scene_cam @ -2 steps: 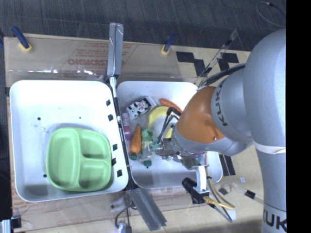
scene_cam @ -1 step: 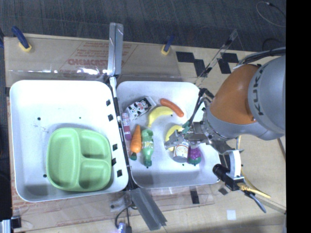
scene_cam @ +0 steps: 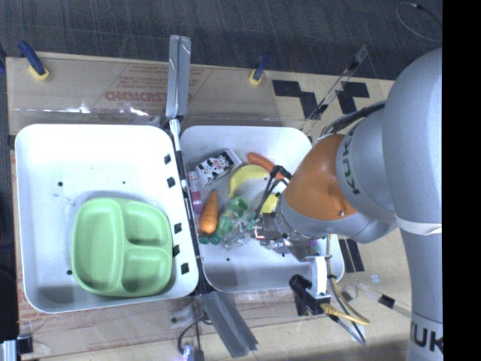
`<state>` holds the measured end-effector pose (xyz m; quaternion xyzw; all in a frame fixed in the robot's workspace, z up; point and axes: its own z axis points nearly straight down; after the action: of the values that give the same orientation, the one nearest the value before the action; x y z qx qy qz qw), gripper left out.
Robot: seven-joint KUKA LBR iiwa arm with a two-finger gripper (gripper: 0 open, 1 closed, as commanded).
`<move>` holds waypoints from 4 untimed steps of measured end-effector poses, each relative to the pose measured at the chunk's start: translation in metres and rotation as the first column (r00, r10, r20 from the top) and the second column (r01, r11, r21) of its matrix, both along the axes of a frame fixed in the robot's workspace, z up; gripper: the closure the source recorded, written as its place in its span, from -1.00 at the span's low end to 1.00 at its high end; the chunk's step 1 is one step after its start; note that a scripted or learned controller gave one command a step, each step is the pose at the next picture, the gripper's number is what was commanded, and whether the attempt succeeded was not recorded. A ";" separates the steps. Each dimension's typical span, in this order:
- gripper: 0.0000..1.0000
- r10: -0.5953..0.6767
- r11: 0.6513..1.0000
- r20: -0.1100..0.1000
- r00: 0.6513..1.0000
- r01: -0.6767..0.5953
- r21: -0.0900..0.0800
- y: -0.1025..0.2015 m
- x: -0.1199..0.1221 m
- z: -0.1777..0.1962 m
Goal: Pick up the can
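Reaching into right bin (scene_cam: 225,273), my gripper (scene_cam: 259,228) low among clutter beside carrot (scene_cam: 210,213); cannot tell its state. Green tray (scene_cam: 120,247) in left bin (scene_cam: 45,171).

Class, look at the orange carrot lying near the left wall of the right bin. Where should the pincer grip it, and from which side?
Grip the carrot across its middle, coming straight down from above. It lies flat, long and narrow, in the right bin. The wall is close on one side and a green bottle crowds the other, so sideways approaches look blocked.
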<state>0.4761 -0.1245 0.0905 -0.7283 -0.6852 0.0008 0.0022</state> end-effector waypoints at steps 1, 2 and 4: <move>1.00 0.005 1.000 -0.002 1.000 -0.005 0.000 0.000 0.000 0.009; 1.00 0.085 0.996 0.003 0.996 -0.085 -0.002 -0.062 0.000 0.089; -1.00 0.084 0.996 0.000 0.996 -0.084 0.000 -0.085 0.008 0.003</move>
<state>0.4842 -0.2098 0.0938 -0.6990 -0.7151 0.0009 0.0021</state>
